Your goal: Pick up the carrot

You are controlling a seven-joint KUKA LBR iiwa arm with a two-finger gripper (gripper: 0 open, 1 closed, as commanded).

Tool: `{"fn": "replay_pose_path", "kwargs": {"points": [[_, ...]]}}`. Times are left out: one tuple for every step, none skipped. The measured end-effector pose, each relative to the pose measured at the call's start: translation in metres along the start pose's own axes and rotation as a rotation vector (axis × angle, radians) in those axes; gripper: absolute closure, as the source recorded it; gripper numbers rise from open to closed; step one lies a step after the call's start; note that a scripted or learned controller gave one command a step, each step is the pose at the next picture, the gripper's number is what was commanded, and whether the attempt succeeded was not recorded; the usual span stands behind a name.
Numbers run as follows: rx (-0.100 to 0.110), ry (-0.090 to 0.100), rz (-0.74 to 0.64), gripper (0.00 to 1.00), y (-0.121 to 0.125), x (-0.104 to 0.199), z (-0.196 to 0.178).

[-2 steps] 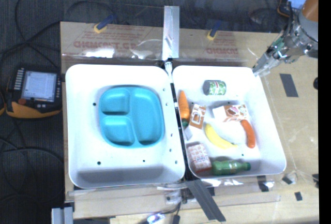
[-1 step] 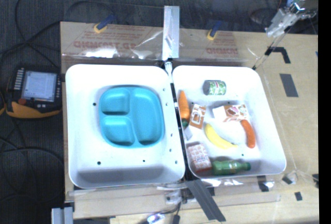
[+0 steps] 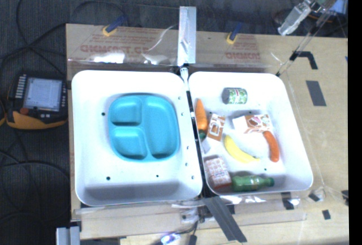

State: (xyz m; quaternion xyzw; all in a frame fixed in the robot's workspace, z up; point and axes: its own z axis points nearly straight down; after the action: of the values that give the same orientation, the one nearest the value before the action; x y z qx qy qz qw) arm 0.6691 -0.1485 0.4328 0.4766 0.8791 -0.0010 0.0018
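The carrot (image 3: pixel 201 115) lies in the right bin (image 3: pixel 294 125), lengthwise against its left wall, with its green end toward the front. It is orange and short, and touches a small brown packet (image 3: pixel 216 127) on its right. The gripper (image 3: pixel 295 16) shows as a pale, blurred shape at the top right, beyond the bin's far corner and well away from the carrot. Nothing is visibly held in it.
The right bin also holds a green can (image 3: pixel 234 95), a banana (image 3: pixel 240 150), an orange sausage (image 3: pixel 273 146), a green bottle (image 3: pixel 251 183) and two more packets (image 3: pixel 254 123) (image 3: pixel 216 168). A blue divided plate (image 3: pixel 141 127) sits in the left bin (image 3: pixel 90 170).
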Motion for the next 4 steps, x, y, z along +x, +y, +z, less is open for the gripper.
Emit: {"fn": "replay_pose_path", "kwargs": {"points": [[-0.001, 0.001, -0.274, 1.0, 0.02, 0.03, -0.002], [-0.003, 0.001, -0.595, 1.0, 0.032, 0.089, -0.002], [-0.003, 0.0, -0.861, 1.0, 0.042, 0.078, -0.002], [-0.004, 0.0, -1.196, 1.0, 0.038, 0.08, -0.003]]}}
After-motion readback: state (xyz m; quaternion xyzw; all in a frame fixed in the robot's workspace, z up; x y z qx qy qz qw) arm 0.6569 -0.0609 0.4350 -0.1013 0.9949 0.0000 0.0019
